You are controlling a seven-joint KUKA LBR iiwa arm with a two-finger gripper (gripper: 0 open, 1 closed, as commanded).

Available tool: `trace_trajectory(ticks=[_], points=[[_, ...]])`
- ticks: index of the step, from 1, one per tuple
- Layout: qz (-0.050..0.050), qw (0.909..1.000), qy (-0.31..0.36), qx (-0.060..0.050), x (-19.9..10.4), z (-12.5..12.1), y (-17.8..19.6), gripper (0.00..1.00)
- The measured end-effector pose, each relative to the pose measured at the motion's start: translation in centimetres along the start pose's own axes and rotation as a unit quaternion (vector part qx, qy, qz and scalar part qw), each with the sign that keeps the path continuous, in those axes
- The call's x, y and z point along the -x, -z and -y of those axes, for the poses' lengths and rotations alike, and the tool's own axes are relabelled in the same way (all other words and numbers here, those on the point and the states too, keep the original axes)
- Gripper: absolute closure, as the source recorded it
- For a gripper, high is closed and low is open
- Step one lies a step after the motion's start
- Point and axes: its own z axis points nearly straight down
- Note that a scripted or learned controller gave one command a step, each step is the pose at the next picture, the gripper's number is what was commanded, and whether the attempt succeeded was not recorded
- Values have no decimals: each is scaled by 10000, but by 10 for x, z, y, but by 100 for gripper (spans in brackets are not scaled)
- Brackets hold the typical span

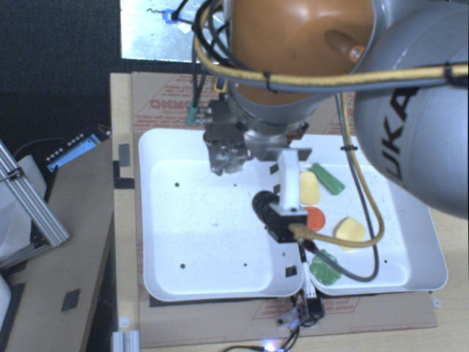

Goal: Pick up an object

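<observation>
Camera view showed my gripper (pixel 222 156) low over the left shallow white plastic bin (pixel 168 218), at its far side. I could not tell how far it was open. To its right in the view, in the other white bin (pixel 410 259), lay a green plastic stick (pixel 327 180), a yellow wedge (pixel 311 190), an orange-red disc (pixel 316 217), a yellow lump (pixel 351 230) and a green lump (pixel 325 269).

We see grey rounded arm (pixel 421 79), glossy orange band (pixel 293 20), black KUKA lettering (pixel 401 134), yellow cable (pixel 330 76) across it, metal gripper (pixel 222 164).
</observation>
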Motion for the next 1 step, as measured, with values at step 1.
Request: trace_trajectory(ticks=[1], points=[[-27, 10000, 11, 54, 0, -1, 11, 100]])
